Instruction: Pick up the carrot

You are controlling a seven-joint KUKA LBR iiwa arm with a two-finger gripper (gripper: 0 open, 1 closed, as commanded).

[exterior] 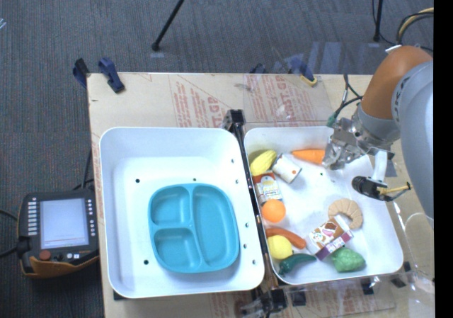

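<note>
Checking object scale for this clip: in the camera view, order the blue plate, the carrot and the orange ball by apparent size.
1. blue plate, by far the largest.
2. carrot.
3. orange ball; rounder than the carrot but shorter, so this pair is close.

Glossy white plastic bins (113, 168), matt teal plastic plate (192, 227), cardboard-covered bench (184, 93).
</note>
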